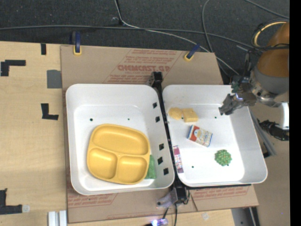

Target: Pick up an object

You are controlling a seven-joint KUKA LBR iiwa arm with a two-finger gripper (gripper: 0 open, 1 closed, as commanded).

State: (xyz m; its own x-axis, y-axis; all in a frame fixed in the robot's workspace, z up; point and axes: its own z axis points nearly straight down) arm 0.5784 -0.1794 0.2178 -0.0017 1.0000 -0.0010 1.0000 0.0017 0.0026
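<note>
In the right bin (pixel 244 173) lie a pale yellow cheese-like piece (pixel 184 114) near the back left, a small white, blue and red carton (pixel 200 135) in the middle, and a green broccoli-like lump (pixel 223 157) toward the front right. A thin pink and white packet (pixel 177 158) rests along that bin's left wall. My gripper (pixel 229 106) hangs over the right bin's back right part, to the right of the cheese piece, with nothing seen between its fingers.
The left bin (pixel 77 102) holds a yellow three-compartment tray (pixel 120 153) with a green item (pixel 151 167) wedged at its right edge. Black clips (pixel 156 79) join the bins along the middle divider. Cables run across the dark floor behind the bench.
</note>
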